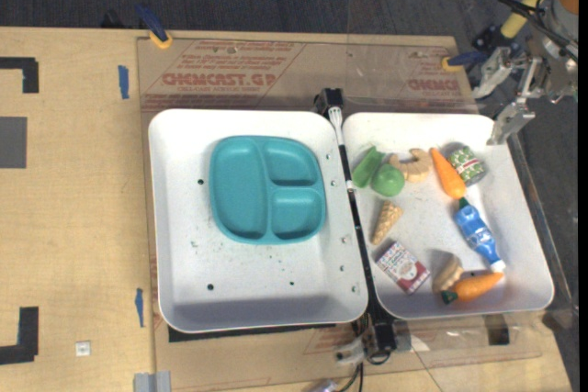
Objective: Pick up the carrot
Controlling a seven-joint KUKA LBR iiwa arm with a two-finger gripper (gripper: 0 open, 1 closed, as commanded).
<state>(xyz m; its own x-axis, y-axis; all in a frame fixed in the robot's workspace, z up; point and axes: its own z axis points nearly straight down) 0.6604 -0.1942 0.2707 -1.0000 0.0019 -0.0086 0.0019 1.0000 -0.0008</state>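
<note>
Bench holds two white bins; the right bin (528,197) contains the carrot (448,173), untouched. The gripper (514,110) hangs at its far right corner, fingers apart, empty. Nothing picked yet.

The gripper (511,110) hangs at the upper right (wrist tilted, pointing down-left)

- Teal divided plate (268,188) lies in the left bin (175,289).
- Right bin (533,280) holds a green pepper (378,172), an ice-cream cone (385,220), a blue bottle (477,232) and a small red-edged box (401,266).
- Both bins rest on the tan surface (73,225).
</note>
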